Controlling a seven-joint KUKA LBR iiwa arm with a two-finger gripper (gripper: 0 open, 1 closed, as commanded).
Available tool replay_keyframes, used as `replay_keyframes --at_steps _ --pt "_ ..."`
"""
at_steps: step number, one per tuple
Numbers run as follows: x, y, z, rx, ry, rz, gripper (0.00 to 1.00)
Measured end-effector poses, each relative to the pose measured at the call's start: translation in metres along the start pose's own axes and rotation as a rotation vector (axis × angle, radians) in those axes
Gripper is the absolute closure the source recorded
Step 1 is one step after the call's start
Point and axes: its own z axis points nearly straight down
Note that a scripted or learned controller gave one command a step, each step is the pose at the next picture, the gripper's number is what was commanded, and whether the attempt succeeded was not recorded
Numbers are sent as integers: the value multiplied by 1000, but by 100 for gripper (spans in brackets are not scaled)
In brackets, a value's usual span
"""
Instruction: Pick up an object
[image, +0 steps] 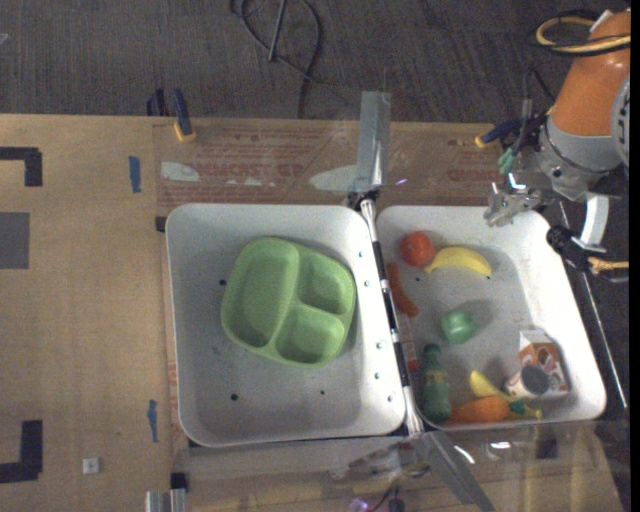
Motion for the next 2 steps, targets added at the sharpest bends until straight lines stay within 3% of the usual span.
replay_keyframes --at_steps 1,2 --pt "1 0 1 2 0 -1 0" --pt "-13 -9 91 -23 -3 -10 0"
